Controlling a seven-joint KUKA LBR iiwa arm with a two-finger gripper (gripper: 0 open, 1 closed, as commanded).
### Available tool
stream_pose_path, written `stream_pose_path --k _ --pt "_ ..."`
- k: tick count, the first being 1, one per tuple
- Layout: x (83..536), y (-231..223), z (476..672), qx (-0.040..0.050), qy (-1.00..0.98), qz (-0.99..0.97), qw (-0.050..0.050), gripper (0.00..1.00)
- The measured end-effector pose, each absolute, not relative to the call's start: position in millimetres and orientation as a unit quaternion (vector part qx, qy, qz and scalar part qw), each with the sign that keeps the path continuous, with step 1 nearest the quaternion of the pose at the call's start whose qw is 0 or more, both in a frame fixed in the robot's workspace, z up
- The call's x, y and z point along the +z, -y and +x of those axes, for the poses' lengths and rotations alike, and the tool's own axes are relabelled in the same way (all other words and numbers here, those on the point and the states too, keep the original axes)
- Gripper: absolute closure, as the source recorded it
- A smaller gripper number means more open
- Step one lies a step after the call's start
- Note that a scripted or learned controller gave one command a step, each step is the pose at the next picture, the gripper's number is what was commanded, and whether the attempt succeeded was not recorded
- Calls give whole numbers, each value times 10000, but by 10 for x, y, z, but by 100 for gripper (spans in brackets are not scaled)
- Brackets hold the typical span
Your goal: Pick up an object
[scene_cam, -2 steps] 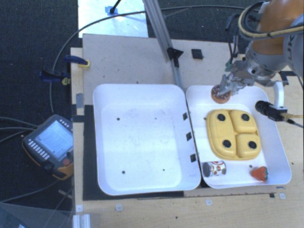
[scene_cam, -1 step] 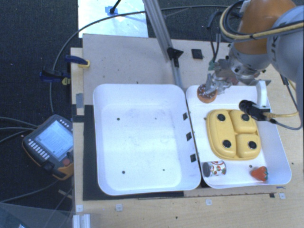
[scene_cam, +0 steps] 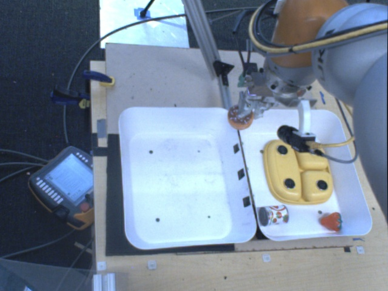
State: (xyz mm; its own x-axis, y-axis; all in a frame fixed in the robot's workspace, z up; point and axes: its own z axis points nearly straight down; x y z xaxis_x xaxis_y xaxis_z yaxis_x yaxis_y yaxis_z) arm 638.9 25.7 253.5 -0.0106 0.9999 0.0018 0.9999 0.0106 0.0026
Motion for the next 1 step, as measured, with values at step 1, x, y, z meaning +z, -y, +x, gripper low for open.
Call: stream_pose_path --k 1 --pt "2412 -780 6354 10 -7102 7040 2 100"
